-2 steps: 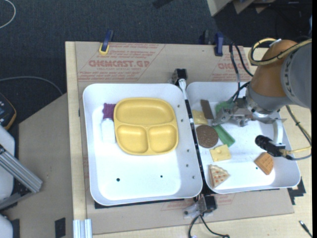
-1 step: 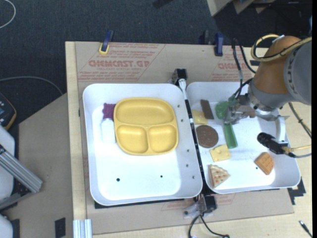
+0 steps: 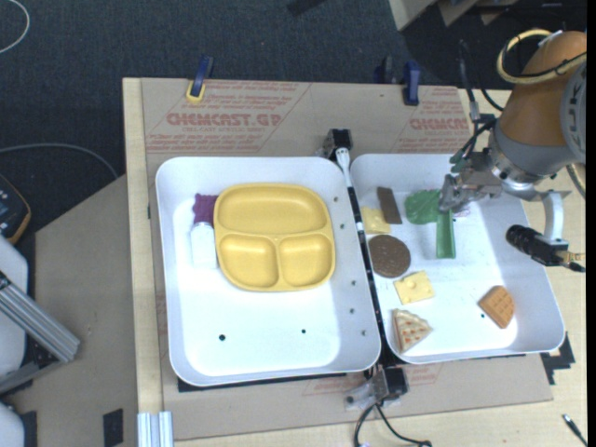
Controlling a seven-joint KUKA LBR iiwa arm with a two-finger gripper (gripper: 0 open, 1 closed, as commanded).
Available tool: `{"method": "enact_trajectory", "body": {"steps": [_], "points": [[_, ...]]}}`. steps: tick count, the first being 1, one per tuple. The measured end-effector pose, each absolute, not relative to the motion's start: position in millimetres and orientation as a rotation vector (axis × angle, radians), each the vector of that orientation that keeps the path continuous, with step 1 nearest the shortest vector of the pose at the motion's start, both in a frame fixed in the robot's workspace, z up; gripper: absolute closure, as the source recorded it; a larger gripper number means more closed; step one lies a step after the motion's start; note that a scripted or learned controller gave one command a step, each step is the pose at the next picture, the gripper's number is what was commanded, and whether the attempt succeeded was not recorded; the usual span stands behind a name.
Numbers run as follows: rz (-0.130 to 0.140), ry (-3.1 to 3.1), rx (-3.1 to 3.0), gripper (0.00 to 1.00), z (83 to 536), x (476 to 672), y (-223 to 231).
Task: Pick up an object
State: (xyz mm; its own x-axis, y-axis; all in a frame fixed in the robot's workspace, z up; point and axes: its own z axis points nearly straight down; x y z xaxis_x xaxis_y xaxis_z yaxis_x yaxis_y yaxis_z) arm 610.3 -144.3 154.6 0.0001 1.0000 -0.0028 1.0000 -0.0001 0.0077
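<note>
- Left of centre, the left shallow white plastic bin (image 3: 186, 343) holds a butter-yellow moulded plastic tray with three compartments (image 3: 275, 236); it looks smooth, rigid and glossy, with rounded corners.
- Touching the tray's left edge lie a small purple block (image 3: 204, 207) and, just below it, a pale white piece (image 3: 201, 243) that is hard to make out against the bin.
- The right shallow white plastic bin (image 3: 531, 338) carries toy food: a thin dark brown bar (image 3: 388, 205) beside a pale yellow square (image 3: 375, 220), a flat round brown patty (image 3: 388, 256), a yellow holed cheese slice (image 3: 414, 288), a tan pizza wedge (image 3: 410, 329) and an orange-brown cracker-like piece (image 3: 497, 305).
- The likely target, a green leafy plastic vegetable with a long stalk (image 3: 438, 220), lies in the upper middle of the right bin. It should be light, fairly stiff and slick; the narrow stalk offers the best pinch, across its width.
- At the upper right, the grey two-finger gripper (image 3: 456, 196) sits directly over the leafy head. Whether its fingers are spread or closed cannot be told, and no hold on the vegetable is evident.
</note>
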Motion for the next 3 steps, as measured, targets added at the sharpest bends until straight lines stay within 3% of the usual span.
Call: {"method": "enact_trajectory", "body": {"steps": [2,3], "points": [[0.004,2.219,2.216,1.0,226.8,608.6,-136.6],[-0.002,2.229,2.22,1.0,215.6,600.7,-84.4]]}}
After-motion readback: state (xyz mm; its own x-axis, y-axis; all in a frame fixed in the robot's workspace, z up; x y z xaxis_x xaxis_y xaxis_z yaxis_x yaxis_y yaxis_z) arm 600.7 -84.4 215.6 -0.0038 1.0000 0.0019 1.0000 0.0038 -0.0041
